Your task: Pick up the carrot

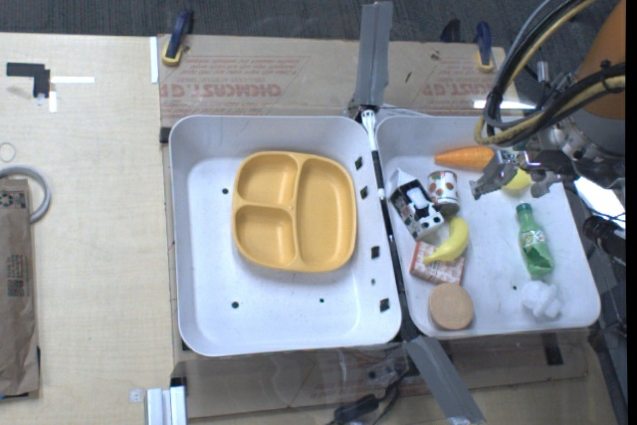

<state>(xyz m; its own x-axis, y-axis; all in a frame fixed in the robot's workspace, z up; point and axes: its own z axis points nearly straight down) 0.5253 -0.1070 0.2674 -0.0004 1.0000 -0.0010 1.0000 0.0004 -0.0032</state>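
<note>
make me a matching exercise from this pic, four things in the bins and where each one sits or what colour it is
Things:
1. carrot
2. divided plate
3. green bottle
4. banana

Descriptions:
A. yellow, curved, lying on a small packet in the right bin
B. orange, at the far edge of the right bin, just left of the gripper
C. yellow-orange, alone in the left bin
D. lying near the right side of the right bin, cap pointing away from the camera

Pairs: 1-B, 2-C, 3-D, 4-A
</note>
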